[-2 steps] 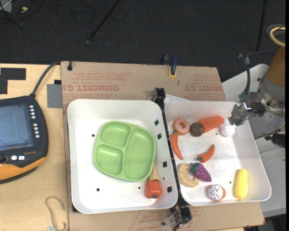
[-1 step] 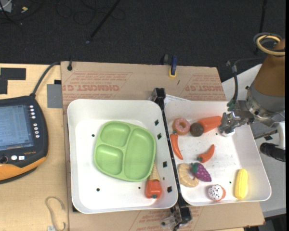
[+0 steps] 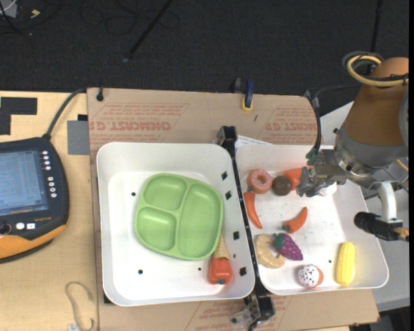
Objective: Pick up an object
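My gripper [image 3: 310,183] reaches in from the right and hangs low over the back of the right bin [image 3: 372,271]. An orange carrot-like piece [image 3: 292,176] lies right against its fingers; I cannot see whether they clasp it. Just left of it sit a brown ball [image 3: 282,185] and a pink doughnut [image 3: 259,181]. Further forward lie two red chillies [image 3: 252,209] [image 3: 296,219], purple grapes [image 3: 288,246], a beige pastry [image 3: 267,250], a speckled strawberry [image 3: 309,276] and a yellow corn cob [image 3: 345,262].
The left bin [image 3: 114,178] holds a green divided plate [image 3: 179,216] and a red pepper with an orange cone [image 3: 219,267] at its front right. A pendant tablet [image 3: 21,195] lies on the bench at far left. A black divider [image 3: 236,205] separates the bins.
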Robot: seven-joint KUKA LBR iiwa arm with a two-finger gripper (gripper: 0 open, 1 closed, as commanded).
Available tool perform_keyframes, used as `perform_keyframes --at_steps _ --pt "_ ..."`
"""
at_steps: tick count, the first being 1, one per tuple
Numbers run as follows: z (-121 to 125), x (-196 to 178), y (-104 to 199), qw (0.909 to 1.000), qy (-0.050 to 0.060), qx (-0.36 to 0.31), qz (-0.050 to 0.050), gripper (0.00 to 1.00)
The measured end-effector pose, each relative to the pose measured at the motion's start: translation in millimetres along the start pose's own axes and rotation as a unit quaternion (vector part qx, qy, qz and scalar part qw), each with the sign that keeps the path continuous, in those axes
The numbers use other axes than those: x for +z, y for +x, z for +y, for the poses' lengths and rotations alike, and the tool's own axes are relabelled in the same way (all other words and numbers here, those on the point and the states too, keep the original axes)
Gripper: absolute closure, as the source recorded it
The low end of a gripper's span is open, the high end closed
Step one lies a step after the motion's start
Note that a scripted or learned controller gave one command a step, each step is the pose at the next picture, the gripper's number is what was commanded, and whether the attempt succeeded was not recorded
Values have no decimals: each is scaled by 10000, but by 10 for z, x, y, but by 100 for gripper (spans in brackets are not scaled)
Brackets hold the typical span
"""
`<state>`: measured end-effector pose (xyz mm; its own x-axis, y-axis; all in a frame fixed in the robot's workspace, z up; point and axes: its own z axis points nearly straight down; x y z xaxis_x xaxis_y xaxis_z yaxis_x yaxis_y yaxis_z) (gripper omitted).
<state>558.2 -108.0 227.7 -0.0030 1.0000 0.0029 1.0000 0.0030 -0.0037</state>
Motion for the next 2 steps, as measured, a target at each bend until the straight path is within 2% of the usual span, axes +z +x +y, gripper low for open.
perform_keyframes --at_steps 1,2 --pt "-240 23 534 10000 8 -2 1 100" --pt "-657 92 903 10000 20 5 -2 100"
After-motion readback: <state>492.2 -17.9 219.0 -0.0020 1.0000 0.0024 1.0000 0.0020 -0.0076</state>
